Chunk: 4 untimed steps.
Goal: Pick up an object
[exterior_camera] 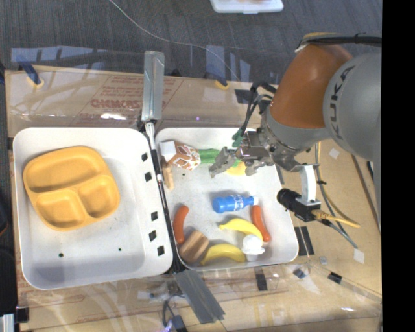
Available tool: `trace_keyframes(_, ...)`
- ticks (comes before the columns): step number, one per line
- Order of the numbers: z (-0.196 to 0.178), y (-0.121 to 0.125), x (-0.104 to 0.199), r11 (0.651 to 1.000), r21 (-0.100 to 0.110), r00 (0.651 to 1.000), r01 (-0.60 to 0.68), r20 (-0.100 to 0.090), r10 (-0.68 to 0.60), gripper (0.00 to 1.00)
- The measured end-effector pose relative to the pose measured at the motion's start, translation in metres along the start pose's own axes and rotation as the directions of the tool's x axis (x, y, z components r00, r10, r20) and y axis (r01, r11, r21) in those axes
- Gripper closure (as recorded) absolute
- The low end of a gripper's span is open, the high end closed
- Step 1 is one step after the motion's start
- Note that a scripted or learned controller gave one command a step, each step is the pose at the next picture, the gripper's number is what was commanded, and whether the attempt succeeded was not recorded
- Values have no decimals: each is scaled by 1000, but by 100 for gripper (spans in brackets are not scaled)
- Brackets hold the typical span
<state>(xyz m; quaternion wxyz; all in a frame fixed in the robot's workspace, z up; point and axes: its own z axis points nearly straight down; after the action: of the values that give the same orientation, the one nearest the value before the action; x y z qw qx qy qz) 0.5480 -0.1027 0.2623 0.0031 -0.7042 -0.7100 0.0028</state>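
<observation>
Yellow object [237, 170] just beneath claw [235, 162]

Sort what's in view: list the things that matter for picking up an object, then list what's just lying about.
Job in hand:
claw
right bin
blue bottle
bananas
sausages
green item

Lying about:
left bin
yellow divided tray
white object beyond the bench

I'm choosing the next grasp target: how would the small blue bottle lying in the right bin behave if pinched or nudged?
The blue bottle lies on its side, so a nudge would probably roll it toward the banana. Its rounded, shiny-looking body may slip between fingers. It looks like light toy plastic, likely stiff.
</observation>
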Motion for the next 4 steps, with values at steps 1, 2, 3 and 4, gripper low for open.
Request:
trace_keyframes(1, 163, 4, -31, 986, 7, 986, 166, -4, -166, 0)
trace_keyframes(2, 97, 55, -30, 1000, -5, 1000, -3, 1, 3, 0)
trace_keyframes(3, 170, 76, -83, 980, -8, 980, 198, 3, -198, 0)
trace_keyframes(4, 170, 76, -83, 980, -8, 980, 198, 3, -198, 0)
